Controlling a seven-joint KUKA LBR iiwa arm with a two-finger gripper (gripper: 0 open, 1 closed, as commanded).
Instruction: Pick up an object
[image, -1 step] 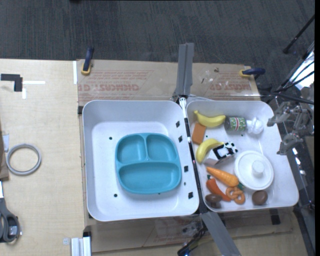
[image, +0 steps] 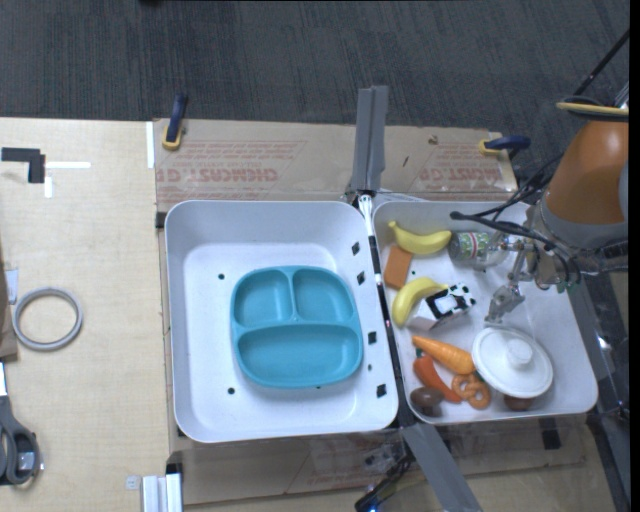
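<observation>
The robot's hand (image: 507, 300) hangs over the right bin (image: 580, 350), just above a white lidded bowl (image: 512, 362) and beside a clear bottle (image: 475, 247); whether its tips are spread or pressed together cannot be told. Nothing is pinched. Two bananas (image: 420, 240), a carrot (image: 443, 350) and other toy food lie left of it. The approach appears under way; next comes a descent onto one item. The left bin holds a blue divided plate (image: 296, 327).

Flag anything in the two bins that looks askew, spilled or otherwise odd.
Nothing looks spilled or broken. The blue divided plate lies flat in the left bin. The right bin is crowded: bananas, carrot and a white lidded dish jumbled together, and a clear bottle lying on its side.
</observation>
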